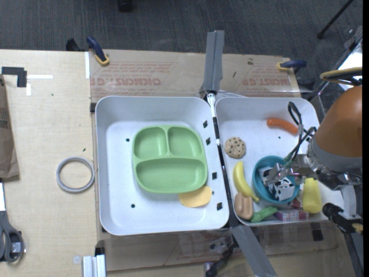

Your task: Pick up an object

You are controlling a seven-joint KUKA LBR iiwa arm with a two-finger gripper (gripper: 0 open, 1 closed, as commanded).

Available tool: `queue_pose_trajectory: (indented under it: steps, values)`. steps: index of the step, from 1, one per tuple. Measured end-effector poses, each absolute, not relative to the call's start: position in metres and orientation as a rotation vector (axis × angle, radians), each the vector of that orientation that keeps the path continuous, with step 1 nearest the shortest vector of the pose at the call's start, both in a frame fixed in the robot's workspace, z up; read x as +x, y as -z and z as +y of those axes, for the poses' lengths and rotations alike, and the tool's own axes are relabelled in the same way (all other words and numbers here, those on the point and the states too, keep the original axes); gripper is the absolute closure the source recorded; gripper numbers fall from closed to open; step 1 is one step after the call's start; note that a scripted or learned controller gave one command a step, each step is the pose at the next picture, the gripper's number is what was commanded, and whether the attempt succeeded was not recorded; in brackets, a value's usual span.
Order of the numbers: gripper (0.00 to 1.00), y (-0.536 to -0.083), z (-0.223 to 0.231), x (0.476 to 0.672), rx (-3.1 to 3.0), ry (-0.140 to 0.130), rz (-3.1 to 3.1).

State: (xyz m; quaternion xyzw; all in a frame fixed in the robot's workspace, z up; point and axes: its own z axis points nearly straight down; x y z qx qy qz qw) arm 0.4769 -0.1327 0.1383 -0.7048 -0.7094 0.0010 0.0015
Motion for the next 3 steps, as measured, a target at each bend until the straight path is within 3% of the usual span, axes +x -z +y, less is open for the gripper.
queue_pose_trajectory:
  steps: [1,2,3]
  values:
    - [0.00,-0.092,-0.145,0.488,-2.200,0.003,-2.244]
    - [0.00,-0.092,-0.111,0.478,-2.106,0.000,-2.330]
    - [0.00,-0.112,-0.177,0.579,-2.097,-0.001,-2.343]
